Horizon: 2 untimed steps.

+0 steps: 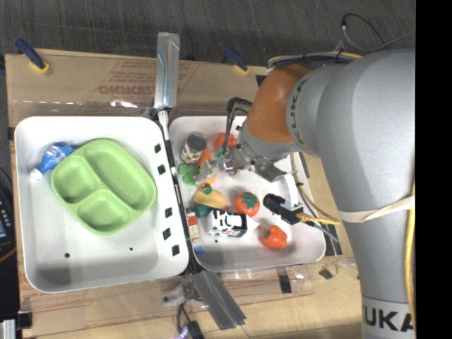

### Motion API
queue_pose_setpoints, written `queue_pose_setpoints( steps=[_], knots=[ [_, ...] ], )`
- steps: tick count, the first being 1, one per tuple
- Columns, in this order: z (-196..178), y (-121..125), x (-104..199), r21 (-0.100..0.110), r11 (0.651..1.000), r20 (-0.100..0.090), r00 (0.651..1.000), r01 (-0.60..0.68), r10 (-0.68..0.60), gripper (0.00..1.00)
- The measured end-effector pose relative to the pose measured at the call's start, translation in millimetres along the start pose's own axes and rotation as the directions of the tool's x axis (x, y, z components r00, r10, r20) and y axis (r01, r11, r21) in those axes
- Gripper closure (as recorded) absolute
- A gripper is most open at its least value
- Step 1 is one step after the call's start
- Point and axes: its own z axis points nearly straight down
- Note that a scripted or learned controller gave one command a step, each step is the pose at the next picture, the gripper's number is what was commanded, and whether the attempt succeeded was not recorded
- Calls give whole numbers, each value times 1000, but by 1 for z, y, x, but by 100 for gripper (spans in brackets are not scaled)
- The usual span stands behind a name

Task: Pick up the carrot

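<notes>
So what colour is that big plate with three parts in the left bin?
The plate is light green, plain with no pattern, clearest in the camera view, sitting in the white left bin.

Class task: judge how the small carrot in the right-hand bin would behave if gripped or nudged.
The carrot looks like a small moulded toy, so probably stiff and light. Its slim, tapered shape may roll or pivot if nudged. Toys crowd it near the hand, so it could slip sideways against them.
</notes>
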Motion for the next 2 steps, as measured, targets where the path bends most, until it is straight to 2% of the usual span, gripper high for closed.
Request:
queue_pose_setpoints(
  steps=[1,2],
  knots=[
    [-10,0,0,1,1000,0,1000,4,-4,100],
    [-115,35,37,-6,994,2,994,110,-110,100]
  ],
)
